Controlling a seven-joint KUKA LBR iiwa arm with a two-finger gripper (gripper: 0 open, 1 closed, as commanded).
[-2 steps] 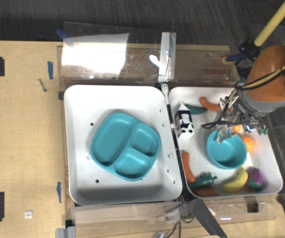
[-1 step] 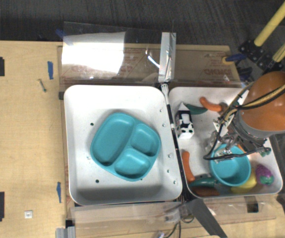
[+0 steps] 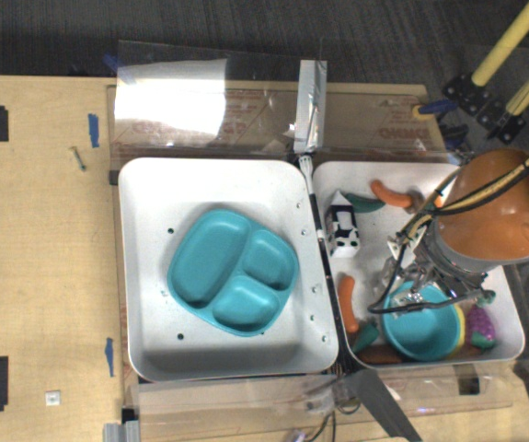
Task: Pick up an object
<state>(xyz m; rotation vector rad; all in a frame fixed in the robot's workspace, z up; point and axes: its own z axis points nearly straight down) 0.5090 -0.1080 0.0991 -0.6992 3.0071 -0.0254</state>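
The end effector (image 3: 418, 288) hangs just over a teal bowl (image 3: 420, 331) in the right bin (image 3: 371, 175); I cannot tell its state. A divided plate (image 3: 233, 271) lies in the left bin (image 3: 144, 210)

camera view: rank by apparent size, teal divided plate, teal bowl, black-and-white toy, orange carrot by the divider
1. teal divided plate, left bin
2. teal bowl, right bin, partly behind the gripper
3. and 4. black-and-white toy and orange carrot: they look too alike in size to rank.
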